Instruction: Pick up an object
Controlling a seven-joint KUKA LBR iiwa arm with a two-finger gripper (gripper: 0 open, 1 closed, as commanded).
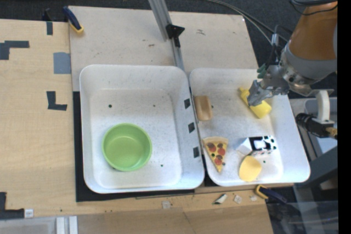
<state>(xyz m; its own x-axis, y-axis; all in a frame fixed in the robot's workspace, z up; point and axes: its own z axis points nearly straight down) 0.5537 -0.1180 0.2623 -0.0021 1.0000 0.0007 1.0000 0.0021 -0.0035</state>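
Tool: low in the right bin, directly over the yellow block and touching it; finger state cannot be told (the block hides the tips).
Yellow block: beneath the tool, near the bin's right wall.
Pizza slice: below-left of the tool.
Green bowl: far left, in the left bin.

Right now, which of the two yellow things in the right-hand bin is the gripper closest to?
The yellow block at the bin's far right side; the gripper sits right over it. The round yellow piece lies apart, near the front edge.
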